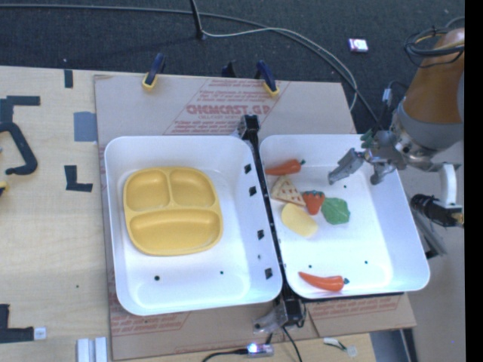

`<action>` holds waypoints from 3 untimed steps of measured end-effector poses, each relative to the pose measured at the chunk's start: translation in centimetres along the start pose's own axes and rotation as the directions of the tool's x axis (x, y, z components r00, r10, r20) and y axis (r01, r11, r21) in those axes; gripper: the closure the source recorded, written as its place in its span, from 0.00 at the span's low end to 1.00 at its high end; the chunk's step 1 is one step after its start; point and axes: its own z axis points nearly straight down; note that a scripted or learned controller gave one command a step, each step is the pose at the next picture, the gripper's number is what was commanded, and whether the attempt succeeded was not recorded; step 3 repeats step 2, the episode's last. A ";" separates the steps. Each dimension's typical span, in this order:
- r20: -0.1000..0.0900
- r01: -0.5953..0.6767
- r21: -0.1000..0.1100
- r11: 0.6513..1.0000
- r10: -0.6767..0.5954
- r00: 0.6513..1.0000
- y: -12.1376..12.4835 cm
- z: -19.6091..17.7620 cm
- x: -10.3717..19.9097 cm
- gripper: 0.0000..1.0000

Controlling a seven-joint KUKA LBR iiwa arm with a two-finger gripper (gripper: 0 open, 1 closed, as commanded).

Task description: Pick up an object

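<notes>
Nearest in the right white bin (392, 270), a small orange-red plastic chilli pepper (323, 281) lies alone by the near wall. It looks light, stiff and smooth, so it may slip; a pinch across its thicker middle seems best, and bare floor lies open on its far side, though the near wall is close.

Farther in, toward the bin's left, sits a cluster: a yellow rounded plastic lump (299, 221), a green plastic vegetable (336, 211), a small red piece (313, 200) and a tan wedge like a pizza slice (287, 192), touching or just beside one another. Fingers would have little room between them.

Beyond these an orange plastic carrot (284, 167) lies near the divider, fairly free.

The gripper (362, 167) hovers over the bin's far right part with its fingers spread apart and nothing between them.

In the left bin (121, 157) rests a yellow divided plate (173, 210), broad and shallow, awkward to pinch except at its rim.
</notes>
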 end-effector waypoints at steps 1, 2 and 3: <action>0.000 -0.057 -0.003 0.998 0.057 0.998 -0.3 -4.6 0.3 0.00; 0.000 -0.057 0.000 0.998 0.057 0.998 -0.4 -4.4 0.3 0.00; 0.000 -0.057 0.000 0.998 0.057 0.998 -0.4 -4.4 0.3 0.00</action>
